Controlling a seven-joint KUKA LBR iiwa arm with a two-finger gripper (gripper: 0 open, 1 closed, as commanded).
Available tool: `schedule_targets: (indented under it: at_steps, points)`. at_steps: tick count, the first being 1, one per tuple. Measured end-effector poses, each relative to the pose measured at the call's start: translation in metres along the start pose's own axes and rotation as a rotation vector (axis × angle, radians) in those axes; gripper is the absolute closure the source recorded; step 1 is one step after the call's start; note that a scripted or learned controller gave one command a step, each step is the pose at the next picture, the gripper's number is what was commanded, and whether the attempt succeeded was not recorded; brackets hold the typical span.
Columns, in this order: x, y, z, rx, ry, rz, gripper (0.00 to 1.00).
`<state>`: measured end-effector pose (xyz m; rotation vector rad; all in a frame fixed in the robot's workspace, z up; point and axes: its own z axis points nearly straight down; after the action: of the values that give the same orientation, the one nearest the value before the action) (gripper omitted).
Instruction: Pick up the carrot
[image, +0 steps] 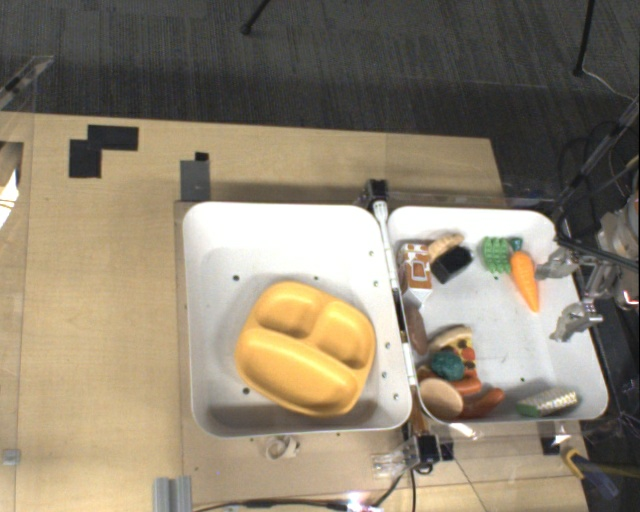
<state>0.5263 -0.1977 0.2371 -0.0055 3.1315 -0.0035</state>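
Bench (90, 330): pale wood, two shallow white bins side by side on it, black L-shaped mark (100, 147) near far left corner

Left bin (215, 250): holds one big yellow loaf-shaped lump (305, 345), sitting toward the near middle, apart from the walls

Right bin (560, 385): several small things. Along its left wall, far to near: a brown and white packet (417, 267) with a black block (452, 262) touching it; a round bun-like toy (452, 345); a teal piece (447, 367) just below that; a tan egg-shaped piece (440, 398) at the near left corner with a reddish-brown sausage shape (487, 400) beside it. Silver-grey ridged object (548, 403) lies near the near wall, toward the right

Carrot (524, 279): orange, in the far right part of the right bin, lying with its point toward the near side; green leafy top (498, 252) just beside it on the left. Nothing touching the carrot

Gripper (575, 290): metal parts at the right rim of the right bin, just right of the carrot, apart from it. Finger spread: cannot tell from this angle. Nothing seen held
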Motion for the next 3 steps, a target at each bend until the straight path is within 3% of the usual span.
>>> schedule_targets:
  at_steps: [1, 2, 3]
  points:
    - [0.009, -0.007, 0.14, -0.003, 0.006, -0.196, 0.0]
    - [0.026, -0.007, 0.147, 0.001, -0.007, -0.467, 0.0]
    - [0.028, -0.01, 0.147, 0.005, -0.006, -0.309, 0.0]
